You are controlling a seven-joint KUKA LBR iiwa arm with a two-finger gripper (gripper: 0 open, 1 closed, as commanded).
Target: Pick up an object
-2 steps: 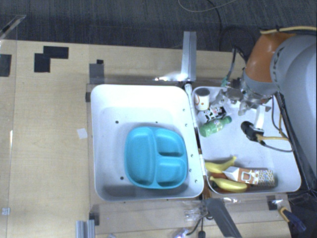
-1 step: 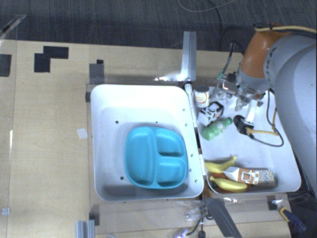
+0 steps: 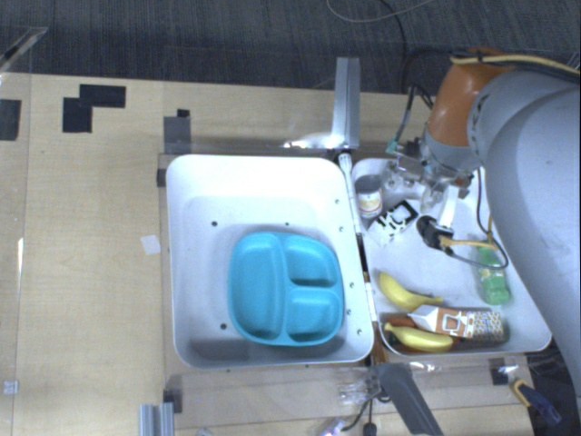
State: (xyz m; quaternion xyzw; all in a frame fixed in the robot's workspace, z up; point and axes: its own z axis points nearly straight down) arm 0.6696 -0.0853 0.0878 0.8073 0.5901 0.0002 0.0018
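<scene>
My gripper (image 3: pixel 408 179) hangs low over the far end of the right bin (image 3: pixel 531 332), below the orange band of the arm. Just left of it stands a small silver can (image 3: pixel 368 193) with a yellow label. A small black-and-white item (image 3: pixel 396 218) lies right beneath the gripper. Nearer the front of that bin lie two yellow bananas (image 3: pixel 403 291) (image 3: pixel 418 338), a brown and white packet (image 3: pixel 461 322) and a green translucent item (image 3: pixel 494 282). I see nothing held by the gripper.
The left bin (image 3: pixel 195 243) holds a blue divided plate (image 3: pixel 286 287) near its front right. A metal post (image 3: pixel 347 98) rises behind the wall between the bins. The grey arm covers the right bin's far right side.
</scene>
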